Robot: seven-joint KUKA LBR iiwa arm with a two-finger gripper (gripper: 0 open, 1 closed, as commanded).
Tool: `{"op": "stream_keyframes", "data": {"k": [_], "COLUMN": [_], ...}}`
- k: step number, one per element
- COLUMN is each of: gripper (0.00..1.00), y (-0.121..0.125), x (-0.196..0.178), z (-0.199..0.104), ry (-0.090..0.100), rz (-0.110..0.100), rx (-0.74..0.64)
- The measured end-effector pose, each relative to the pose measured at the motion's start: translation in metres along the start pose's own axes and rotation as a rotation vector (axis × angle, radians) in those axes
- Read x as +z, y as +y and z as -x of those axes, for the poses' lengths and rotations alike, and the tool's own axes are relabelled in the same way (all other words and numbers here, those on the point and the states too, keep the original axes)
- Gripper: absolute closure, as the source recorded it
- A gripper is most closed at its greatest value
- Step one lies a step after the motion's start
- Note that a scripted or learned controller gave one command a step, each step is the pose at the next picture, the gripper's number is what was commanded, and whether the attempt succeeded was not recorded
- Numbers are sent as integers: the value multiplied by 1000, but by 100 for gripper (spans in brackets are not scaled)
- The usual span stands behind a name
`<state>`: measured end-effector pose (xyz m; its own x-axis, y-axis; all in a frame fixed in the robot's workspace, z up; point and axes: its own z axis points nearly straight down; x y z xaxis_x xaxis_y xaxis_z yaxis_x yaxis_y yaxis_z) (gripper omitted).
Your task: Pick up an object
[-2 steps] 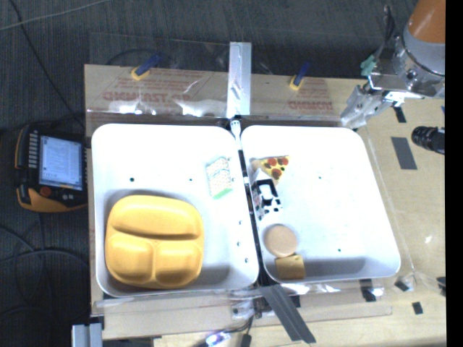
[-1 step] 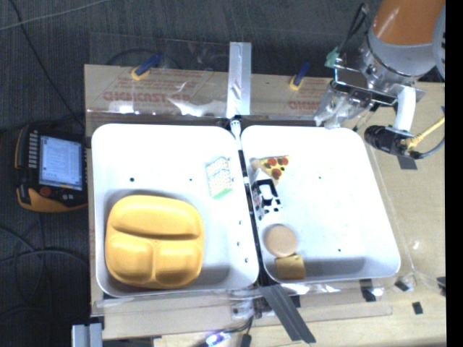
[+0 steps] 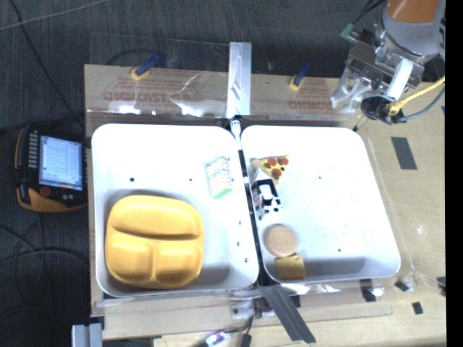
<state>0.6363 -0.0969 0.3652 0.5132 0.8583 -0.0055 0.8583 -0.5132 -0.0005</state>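
Nothing has been picked up yet, as far as I can judge: the gripper (image 3: 354, 92) sits beyond the far right corner of the right bin (image 3: 362, 194), over the bench rather than over anything to grab, and I cannot tell how its claw stands from here. So the whole job is left: choose a thing, come down, close, lift.

The candidates all lie in the bins. Along the right bin's left edge sit a small pizza-slice toy (image 3: 274, 166), a black-and-white piece (image 3: 267, 196), a round tan disc (image 3: 281, 240) and, at the near left corner, a mustard block (image 3: 290, 267). In the left bin (image 3: 145, 150), a big yellow bread-shaped thing (image 3: 154, 241) fills the near left corner, and a small greenish packet (image 3: 218, 176) lies near the right edge.

Red lettering runs along the cardboard strip (image 3: 166, 92) behind the bins, too smeared to read. The packet's print is too small.
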Motion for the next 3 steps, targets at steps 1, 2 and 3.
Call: {"op": "stream_keyframes", "data": {"k": [1,2,3], "gripper": [100,100,100], "y": [-20,5,-61], "x": [12,5,-7], "z": [-73,26,-74], "ry": [1,-1,2], "rz": [-1,-2,-5], "rx": [232,555,593]}}
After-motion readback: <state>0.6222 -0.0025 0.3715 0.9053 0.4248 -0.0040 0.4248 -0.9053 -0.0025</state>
